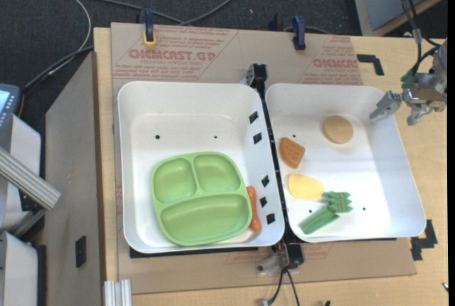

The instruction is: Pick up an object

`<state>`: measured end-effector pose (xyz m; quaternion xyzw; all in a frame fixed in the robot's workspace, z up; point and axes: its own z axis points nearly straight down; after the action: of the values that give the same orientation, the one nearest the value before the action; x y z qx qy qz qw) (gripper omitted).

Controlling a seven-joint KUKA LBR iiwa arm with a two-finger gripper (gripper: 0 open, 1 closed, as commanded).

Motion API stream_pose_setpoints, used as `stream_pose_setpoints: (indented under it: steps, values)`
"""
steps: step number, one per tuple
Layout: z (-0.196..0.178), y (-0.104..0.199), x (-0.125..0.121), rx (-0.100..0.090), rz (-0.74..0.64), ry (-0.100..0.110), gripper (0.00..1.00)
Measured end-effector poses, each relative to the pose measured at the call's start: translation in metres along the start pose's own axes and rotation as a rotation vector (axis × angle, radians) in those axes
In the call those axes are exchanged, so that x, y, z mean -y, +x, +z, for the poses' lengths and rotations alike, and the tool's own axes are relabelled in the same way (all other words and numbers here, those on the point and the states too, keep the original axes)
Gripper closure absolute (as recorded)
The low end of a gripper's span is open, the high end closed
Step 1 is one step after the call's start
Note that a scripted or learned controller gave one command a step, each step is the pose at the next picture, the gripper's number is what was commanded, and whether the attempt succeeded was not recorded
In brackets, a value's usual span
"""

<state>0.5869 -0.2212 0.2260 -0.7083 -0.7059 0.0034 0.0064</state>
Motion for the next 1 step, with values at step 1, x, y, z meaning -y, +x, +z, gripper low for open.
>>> stream_pose_setpoints:
  steps: [1]
  values:
    - [-0.0078, 0.0007, -0.0029, 0.004, -0.004, -0.013, 0.0]
